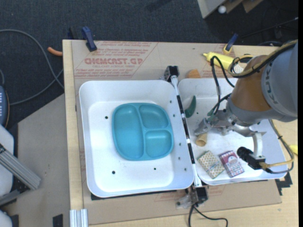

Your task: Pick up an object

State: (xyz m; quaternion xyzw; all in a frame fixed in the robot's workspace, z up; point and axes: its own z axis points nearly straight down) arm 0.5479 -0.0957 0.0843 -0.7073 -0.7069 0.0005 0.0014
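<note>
My gripper hangs low over the left part of the right bin, the grey arm with its orange band coming in from the right. Just below the gripper lies a small tan cork-like cylinder, very close to it. A dark green curved piece leans against the bin's left wall, up and to the left of the gripper. Near the front of the bin sit a beige patterned square pad and a red and pink small box. Nothing is visibly between the gripper's parts.
The left bin holds a teal divided plate. A yellow object and a small brown piece lie on the bench behind the right bin. Blue clamps grip the bench's back edge.
</note>
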